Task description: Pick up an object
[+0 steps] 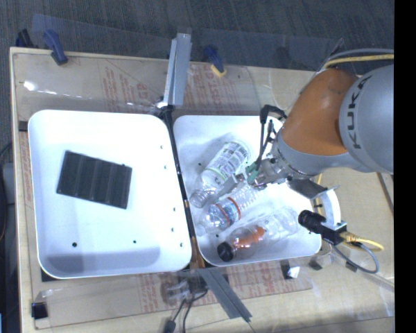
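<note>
The right bin (187, 137) holds three clear plastic bottles lying on their sides. One with a white label (225, 161) lies at the upper middle. A second with a blue label (227, 210) lies below it. A third with an orange band and a black cap (249, 238) rests along the front wall. My gripper (256, 175) hangs low over the bin's middle right, just right of the white-label bottle and above the blue-label one. The grey and orange wrist (319, 127) covers the bin's right part.
The left bin (41, 137) holds a flat black ribbed pad (95, 179). A metal bar (177, 68) stands behind the gap between the bins. Blue clamps (55, 47) grip the bench's back edge. Cables (353, 245) trail at the right front.
</note>
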Robot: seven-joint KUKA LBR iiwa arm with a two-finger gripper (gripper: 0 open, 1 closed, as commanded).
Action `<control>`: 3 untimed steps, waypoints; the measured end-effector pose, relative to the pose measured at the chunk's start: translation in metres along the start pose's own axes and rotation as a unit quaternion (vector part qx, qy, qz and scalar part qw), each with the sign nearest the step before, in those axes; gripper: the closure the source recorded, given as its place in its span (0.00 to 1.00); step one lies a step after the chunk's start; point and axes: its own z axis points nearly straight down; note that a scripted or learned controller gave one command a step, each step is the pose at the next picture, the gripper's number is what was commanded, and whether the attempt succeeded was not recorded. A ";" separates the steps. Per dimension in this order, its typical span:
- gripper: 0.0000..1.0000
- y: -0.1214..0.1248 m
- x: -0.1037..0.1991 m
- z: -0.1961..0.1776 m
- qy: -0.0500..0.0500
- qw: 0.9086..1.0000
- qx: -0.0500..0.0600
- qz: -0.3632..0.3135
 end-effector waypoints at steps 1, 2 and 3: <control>0.00 0.005 -0.002 0.086 -0.001 0.999 -0.004 -0.037; 0.00 0.052 -0.033 0.109 -0.001 1.000 -0.001 0.024; 0.00 0.123 -0.038 0.119 0.009 1.000 0.029 -0.001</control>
